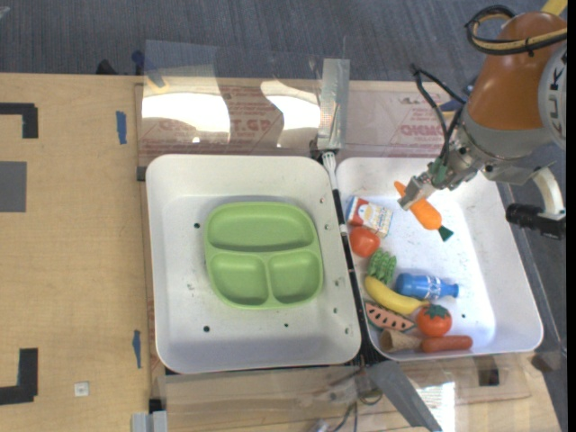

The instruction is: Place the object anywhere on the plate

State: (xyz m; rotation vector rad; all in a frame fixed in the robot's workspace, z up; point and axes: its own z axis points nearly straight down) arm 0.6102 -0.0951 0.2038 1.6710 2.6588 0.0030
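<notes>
Carrot (428,214), orange with a green tip, hangs over the right bin (504,241) with its upper end caught between the closed fingers of the gripper (416,193). One green plate (264,252) with three compartments lies in the left bin (180,268), well apart from the carrot. Two white bins sit side by side on the bench (63,241). Red printing shows on the clear sheet behind them (too blurred to read). In the right bin lie one white packet with red markings (373,215), two tomatoes (364,241), one green vegetable (382,265), one blue bottle (425,286), one banana (392,296), one watermelon slice (389,317) and one red sausage (445,343).
</notes>
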